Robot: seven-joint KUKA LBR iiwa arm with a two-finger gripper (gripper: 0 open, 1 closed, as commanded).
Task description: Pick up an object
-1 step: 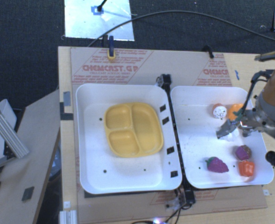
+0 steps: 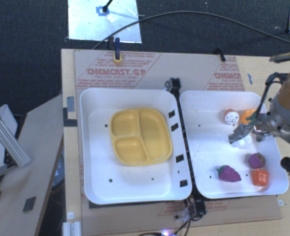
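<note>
My gripper (image 2: 240, 134) hangs low over the right bin (image 2: 206, 146), near its right middle. A small white object (image 2: 241, 142) lies right under it, partly hidden by it. Just up and left of the gripper sits a white speckled ball (image 2: 231, 117), with an orange piece (image 2: 247, 115) beside it. Toward the bin's front lie a purple grape bunch (image 2: 228, 173), a maroon fruit (image 2: 256, 160) and an orange-red piece (image 2: 259, 177).
The left bin (image 2: 95, 146) holds a yellow divided plate (image 2: 139, 135). A black hinge strip (image 2: 181, 141) runs between the bins. The arm's grey body (image 2: 288, 109) comes in over the right bin's right rim. A metal rail (image 2: 7, 136) stands at the far left.
</note>
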